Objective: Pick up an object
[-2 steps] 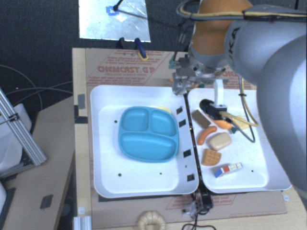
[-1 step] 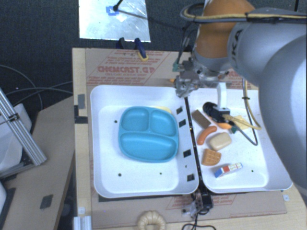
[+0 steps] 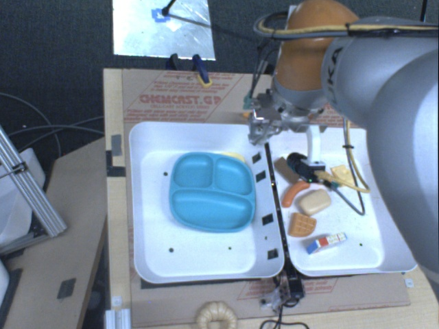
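1. The left bin (image 3: 147,184) holds a blue divided plate (image 3: 211,190) lying flat near its middle. The plate looks stiff and light, but it is broad and smooth, and only its thin rim offers a hold, so I judge it a poor choice.
2. My gripper (image 3: 259,134) hangs over the far end of the seam between the two bins, near the plate's far right corner. I cannot tell whether it is open or closed, and I see nothing held in it.
3. The right bin (image 3: 363,245) holds the likelier picks, clustered in its left half:
   - an orange sausage (image 3: 295,192) lies slantwise, touching a beige block (image 3: 314,201);
   - a waffle (image 3: 302,224) lies just nearer the camera;
   - a small box (image 3: 325,242) lies nearest the camera, apart from the rest.
4. These all look like light toy pieces.
   - The sausage is round and probably slippery, so I would close across its middle.
   - The small box stands clear of its neighbours and has flat sides, so gripping across its short width seems safest.
5. My arm (image 3: 384,94) comes in from the right and looms over the right bin, with the wrist bent downward below the orange band (image 3: 312,40).
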Controlling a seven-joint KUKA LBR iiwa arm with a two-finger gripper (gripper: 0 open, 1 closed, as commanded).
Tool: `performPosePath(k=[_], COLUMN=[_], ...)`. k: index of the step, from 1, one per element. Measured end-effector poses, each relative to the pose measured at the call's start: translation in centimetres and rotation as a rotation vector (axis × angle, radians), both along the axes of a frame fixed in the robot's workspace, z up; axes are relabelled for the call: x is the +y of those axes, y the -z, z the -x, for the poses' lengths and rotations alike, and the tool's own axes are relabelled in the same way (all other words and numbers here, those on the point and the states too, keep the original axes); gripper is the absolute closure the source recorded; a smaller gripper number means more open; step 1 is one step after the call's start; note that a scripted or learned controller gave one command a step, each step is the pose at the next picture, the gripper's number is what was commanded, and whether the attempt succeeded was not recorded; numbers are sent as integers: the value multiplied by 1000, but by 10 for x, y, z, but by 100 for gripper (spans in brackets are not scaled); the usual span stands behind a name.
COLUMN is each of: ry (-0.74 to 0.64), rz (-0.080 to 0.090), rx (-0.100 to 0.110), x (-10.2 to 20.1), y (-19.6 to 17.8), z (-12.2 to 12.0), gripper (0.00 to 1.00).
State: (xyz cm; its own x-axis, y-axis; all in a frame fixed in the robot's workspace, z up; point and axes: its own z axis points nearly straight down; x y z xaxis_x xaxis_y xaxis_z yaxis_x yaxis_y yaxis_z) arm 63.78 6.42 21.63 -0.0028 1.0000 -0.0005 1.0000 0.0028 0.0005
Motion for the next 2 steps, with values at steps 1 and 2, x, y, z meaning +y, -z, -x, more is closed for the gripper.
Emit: performPosePath(k=[1, 2], ry=[-1, -2], rz=[-1, -2], rx=[0, -2], x=[5, 7], y=[-3, -18], z=[4, -4], gripper=[100, 100])
